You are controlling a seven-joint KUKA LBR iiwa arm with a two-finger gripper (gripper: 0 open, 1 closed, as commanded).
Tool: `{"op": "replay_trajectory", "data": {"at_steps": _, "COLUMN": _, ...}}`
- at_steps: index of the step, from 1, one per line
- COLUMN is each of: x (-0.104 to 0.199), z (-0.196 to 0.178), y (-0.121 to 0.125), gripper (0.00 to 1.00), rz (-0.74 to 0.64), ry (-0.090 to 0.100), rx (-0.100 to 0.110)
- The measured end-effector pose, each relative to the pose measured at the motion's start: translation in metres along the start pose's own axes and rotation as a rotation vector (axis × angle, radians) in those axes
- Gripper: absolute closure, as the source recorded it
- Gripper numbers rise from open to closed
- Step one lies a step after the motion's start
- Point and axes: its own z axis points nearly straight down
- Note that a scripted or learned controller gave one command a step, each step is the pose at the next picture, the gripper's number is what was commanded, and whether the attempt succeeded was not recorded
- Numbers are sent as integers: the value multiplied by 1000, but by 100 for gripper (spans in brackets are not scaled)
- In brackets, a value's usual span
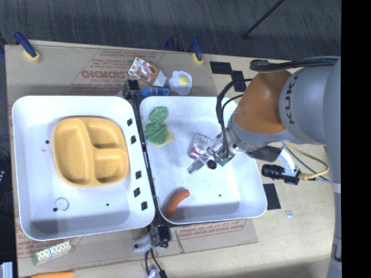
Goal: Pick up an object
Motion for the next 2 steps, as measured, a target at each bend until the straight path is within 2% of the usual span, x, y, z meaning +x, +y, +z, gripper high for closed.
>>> {"op": "replay_trajectory", "data": {"at_steps": 1, "x": 40, "z": 31, "y": 30, "gripper": 0, "rz": -109, "ry": 1, "rx": 0}}
{"op": "replay_trajectory", "data": {"at_steps": 2, "x": 64, "z": 28, "y": 8, "gripper": 0, "rz": -332, "ry": 2, "rx": 0}}
